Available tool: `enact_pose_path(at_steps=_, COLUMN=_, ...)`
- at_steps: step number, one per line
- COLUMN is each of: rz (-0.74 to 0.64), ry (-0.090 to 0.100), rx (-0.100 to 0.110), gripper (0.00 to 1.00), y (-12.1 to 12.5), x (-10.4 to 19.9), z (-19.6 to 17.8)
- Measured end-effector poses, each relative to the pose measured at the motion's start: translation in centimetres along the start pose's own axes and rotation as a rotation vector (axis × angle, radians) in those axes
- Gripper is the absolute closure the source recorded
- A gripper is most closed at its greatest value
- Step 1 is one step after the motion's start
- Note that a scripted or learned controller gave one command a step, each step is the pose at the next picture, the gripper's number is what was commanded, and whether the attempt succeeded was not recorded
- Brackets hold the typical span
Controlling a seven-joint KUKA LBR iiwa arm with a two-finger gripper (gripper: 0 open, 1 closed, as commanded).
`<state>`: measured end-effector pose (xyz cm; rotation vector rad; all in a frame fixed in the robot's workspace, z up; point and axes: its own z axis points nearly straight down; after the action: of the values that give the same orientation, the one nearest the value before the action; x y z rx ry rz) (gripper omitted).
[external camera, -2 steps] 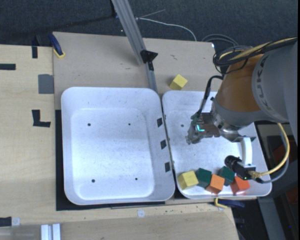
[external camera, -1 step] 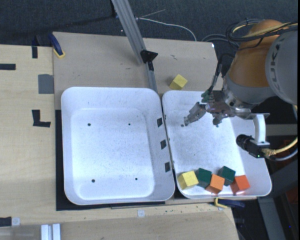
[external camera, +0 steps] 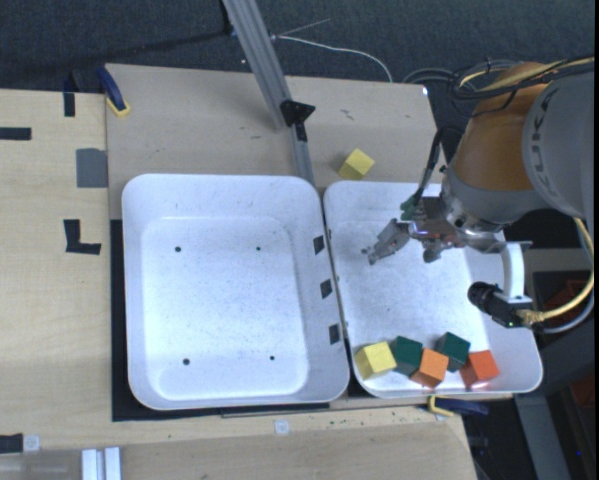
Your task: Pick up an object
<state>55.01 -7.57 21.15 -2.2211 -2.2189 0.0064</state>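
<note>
Approach, nothing picked yet
My gripper (external camera: 404, 244) hangs with fingers apart over bare bin floor; I'd steer toward the blocks (external camera: 426, 359) (near edge).

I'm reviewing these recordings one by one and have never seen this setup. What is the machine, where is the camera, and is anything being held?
One fixed camera looks down at a slant on a bench. The grey and orange arm reaches in from the right; its tool hangs over the right bin, and nothing shows between its fingers. Blocks sit along that bin's near edge: yellow block, two green blocks, orange block, red block. Another yellow cube lies on the bench beyond the bins. The left bin sits alongside.
</note>
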Motion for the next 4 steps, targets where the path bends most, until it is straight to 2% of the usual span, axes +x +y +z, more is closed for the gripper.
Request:
enact_pose_path(at_steps=1, rz=-0.001, ry=0.002, rx=0.001, gripper=0.00, y=-3.0, x=1.9, z=2.1)
enact_pose_path(at_steps=2, rz=-0.001, ry=0.000, rx=-0.002, gripper=0.00, y=4.5, x=-1.6, z=6.8)
enact_pose_path(at_steps=3, rz=0.001, ry=-0.001, rx=-0.001, gripper=0.00, y=9.1, x=-7.2, z=12.3)
enact_pose_path(at_steps=4, rz=-0.003, ry=0.003, rx=0.001, gripper=0.00, y=4.0, x=-3.2, z=11.6)
